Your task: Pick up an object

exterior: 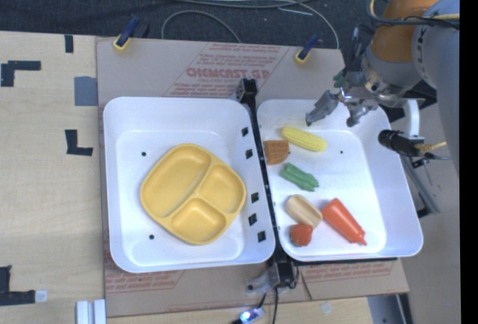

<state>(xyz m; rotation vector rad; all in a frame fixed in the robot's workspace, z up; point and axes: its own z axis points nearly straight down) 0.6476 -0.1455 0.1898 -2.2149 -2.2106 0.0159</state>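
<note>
My gripper [337, 112] hangs over the far edge of the right bin [396, 188], open, with nothing between its fingers. Just below and left of it lies a yellow corn cob [303, 139]. A brown bread piece [275, 151] sits by the bin's left wall. A green pea pod [299, 177] lies in the middle. Nearer the front are a hot dog bun [303, 210], a small red tomato [301, 235] and an orange carrot [344, 221].
The left bin [127, 128] holds a yellow divided plate [193, 192]. Black clips run along the divider between the bins. Cables cross the dark floor behind the bench. Yellow clamps [125, 34] hold the cardboard sheet at the back.
</note>
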